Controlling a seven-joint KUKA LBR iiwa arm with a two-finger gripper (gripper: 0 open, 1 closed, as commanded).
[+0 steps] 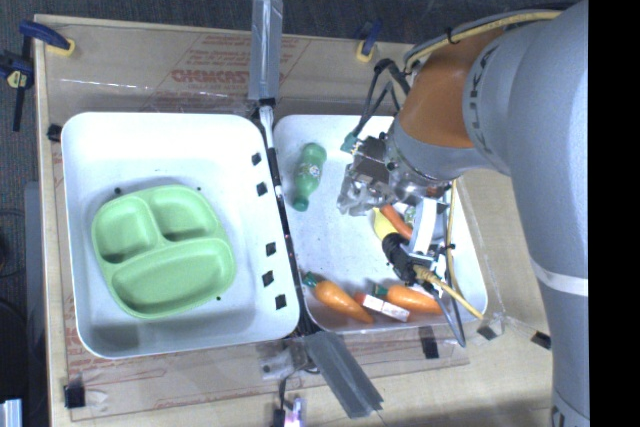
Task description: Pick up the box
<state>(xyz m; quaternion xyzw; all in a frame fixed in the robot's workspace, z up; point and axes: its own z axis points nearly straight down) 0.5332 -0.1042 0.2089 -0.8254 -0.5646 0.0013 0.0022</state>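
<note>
Below the claw (362,193), well apart, box (386,306) between carrots (338,299)

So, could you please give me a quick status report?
Gripper low over right bin. Box lies between two carrots near front wall, ungrasped. Green bottle stands apart.

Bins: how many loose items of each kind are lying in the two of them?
Green divided plate: 1
Green bottle: 1
Carrots: 2
Small red-and-white box: 1
Yellow item, partly hidden under the gripper: 1
Total: 6
</note>
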